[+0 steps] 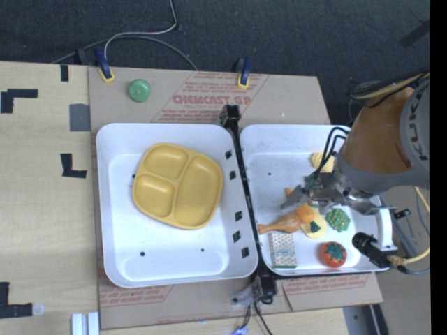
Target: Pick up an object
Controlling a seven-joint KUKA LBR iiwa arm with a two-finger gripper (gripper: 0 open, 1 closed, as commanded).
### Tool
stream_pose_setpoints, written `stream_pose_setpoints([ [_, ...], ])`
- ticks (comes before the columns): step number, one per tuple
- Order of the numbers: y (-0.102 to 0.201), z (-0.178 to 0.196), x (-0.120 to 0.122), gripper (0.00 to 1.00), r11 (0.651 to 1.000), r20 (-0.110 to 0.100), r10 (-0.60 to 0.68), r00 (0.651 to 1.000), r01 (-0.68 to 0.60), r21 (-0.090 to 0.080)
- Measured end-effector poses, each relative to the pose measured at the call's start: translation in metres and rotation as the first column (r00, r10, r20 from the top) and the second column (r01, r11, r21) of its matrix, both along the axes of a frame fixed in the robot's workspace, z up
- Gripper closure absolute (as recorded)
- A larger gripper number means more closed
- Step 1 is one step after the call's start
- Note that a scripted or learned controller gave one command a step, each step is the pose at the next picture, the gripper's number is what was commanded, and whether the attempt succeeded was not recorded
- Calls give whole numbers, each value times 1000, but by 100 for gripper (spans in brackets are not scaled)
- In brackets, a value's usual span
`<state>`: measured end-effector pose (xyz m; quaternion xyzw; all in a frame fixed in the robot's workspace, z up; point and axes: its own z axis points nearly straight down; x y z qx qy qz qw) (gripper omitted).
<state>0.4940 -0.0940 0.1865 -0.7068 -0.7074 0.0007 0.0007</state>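
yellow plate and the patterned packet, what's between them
In the camera view, bare white floor of both bins and the black divider lie between the yellow plate and the packet.

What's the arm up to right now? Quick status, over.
Gripper low in right bin, above orange toy; nothing seen held. Green piece, red ball, small packet crowd close. Yellow plate in left bin.

Two white bins (115,187) sit side by side, and one yellow divided plate (177,185) lies in the left. One green ball (139,90) rests on the cardboard.
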Motion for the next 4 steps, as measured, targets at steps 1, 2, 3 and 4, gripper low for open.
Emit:
stream_pose_setpoints([
  [1, -18, -92, 28, 0, 1000, 5, 0, 1000, 0, 0],
  [2, -2, -101, 52, 0, 1000, 5, 1, 1000, -1, -1],
  [3, -2, -101, 63, 0, 1000, 2, 0, 1000, 0, 1],
  [4, -1, -91, 64, 100, 1000, 5, 2, 1000, -2, 0],
])
